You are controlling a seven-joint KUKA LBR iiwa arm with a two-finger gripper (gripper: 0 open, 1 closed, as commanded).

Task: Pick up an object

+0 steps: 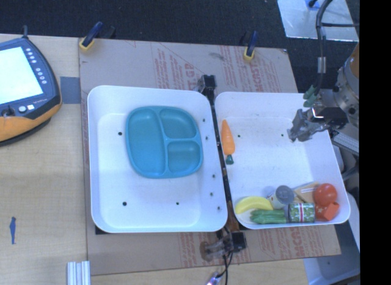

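at the near edge of the bench [43, 216] you see a clamp fitting [220, 244] where the two bins meet. just beyond it, in the right bin [269, 161], the small things crowd the near edge: a yellow banana [252, 203] toward the near-left corner, green beans [267, 217] touching it on the near side, a small can with a red and green label [300, 211] lying on its side next to the beans, a grey round lid-like piece [284, 193] just behind, and a red tomato [325, 192] with an orange piece [330, 211] in the near-right corner. any of these could be the object to pick up, and none of them is between the fingers.

further in, an orange carrot [227, 138] lies along the left wall of the right bin, its green end pointing toward you. in the left bin [110, 198], a teal divided plate [164, 141] sits toward the far half.

at the far-right corner of the right bin, the gripper [299, 131] hangs above the bin floor, well apart from the heap. you cannot tell from here whether its fingers are open or closed; the dark shape is too blurred.

past the bins, two blue and yellow clamps [91, 36] pin the cardboard sheet [159, 70] at its far edge, and a teach pendant [24, 88] rests at the bench's left edge.
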